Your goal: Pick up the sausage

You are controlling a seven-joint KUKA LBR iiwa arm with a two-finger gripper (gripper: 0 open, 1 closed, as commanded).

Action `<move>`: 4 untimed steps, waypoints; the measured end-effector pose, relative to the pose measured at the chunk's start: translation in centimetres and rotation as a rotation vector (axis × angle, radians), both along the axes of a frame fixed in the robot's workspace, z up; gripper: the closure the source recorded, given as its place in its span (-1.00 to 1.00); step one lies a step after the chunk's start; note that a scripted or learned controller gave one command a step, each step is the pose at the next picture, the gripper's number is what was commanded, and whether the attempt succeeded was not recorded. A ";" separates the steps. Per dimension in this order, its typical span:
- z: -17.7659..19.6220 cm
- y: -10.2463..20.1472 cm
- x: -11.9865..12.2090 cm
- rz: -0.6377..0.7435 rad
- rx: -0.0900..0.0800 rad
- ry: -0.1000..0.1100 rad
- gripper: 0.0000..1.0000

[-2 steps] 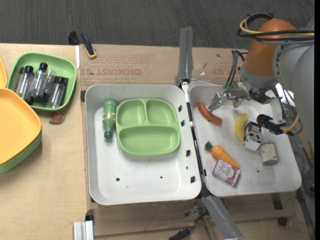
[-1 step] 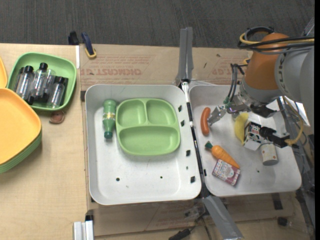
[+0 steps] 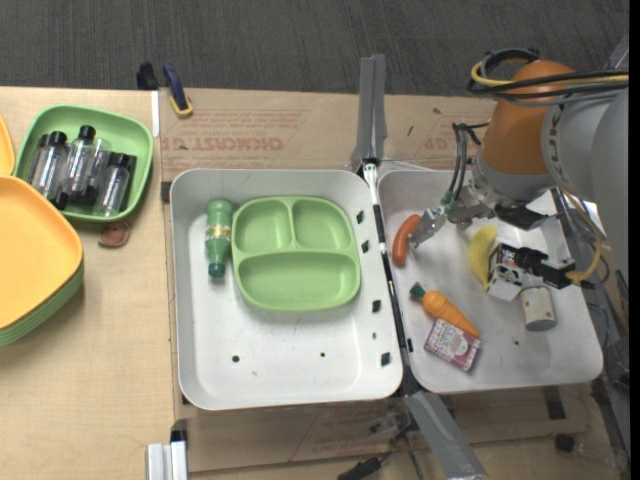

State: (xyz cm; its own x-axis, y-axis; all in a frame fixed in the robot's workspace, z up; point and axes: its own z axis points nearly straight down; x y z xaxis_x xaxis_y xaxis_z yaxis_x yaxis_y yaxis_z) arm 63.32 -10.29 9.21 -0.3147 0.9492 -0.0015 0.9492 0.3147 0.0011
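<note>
The sausage (image 3: 403, 238) is a short red-orange piece lying at the left end of the right bin (image 3: 520, 368), close to the wall between the two bins. My gripper (image 3: 428, 226) hangs low over the right bin, just right of the sausage's upper end and very near it. Whether it touches the sausage is unclear. The grey arm with its orange band (image 3: 525, 118) reaches in from the upper right.
The right bin also holds a banana (image 3: 482, 253), a carrot (image 3: 447, 310), a pink packet (image 3: 452, 343), a small white box (image 3: 510, 268) and a white cylinder (image 3: 538, 308). In the left bin (image 3: 280, 368) lie a green divided plate (image 3: 296, 251) and a green bottle (image 3: 218, 236).
</note>
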 end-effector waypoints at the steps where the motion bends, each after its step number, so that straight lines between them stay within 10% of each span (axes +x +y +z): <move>1: 0.0 -4.0 -3.9 -0.036 0.001 0.001 -1.00; 2: -0.1 -1.5 -8.1 -0.319 0.002 0.004 -1.00; 3: 0.0 0.5 -7.1 -0.159 0.001 0.002 -1.00; 4: 1.5 0.2 -12.5 -0.344 0.002 0.005 -1.00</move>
